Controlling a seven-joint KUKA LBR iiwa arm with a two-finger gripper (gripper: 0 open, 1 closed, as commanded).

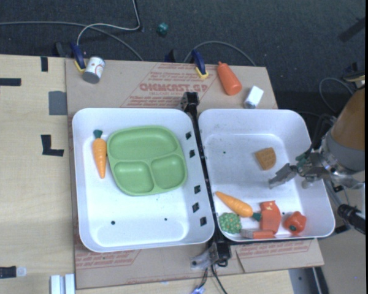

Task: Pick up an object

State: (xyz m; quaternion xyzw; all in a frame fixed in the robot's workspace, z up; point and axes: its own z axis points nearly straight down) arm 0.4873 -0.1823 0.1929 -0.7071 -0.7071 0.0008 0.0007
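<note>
Objects for picking lie mostly in the right bin (294, 124): a tan biscuit (265, 158) near its middle; a carrot (234, 203), a broccoli (230, 223), an orange block (270, 216) and a red pepper (295, 222) along its near edge; none is lifted. The gripper (287, 173) hangs over the right bin's right side, just right of and below the biscuit, its dark fingers (281, 175) spread and nothing between them; the jaws look released, with no object in their gap. The left bin (86, 213) bears a green tray (147, 160) and a second carrot (99, 155) beside it, well apart from the arm. By my reading the task is barely begun: the approach into the bin is under way, but no grasp is made; what is left is to settle on one object, likely the biscuit as nearest, close on it and raise it clear.
</note>
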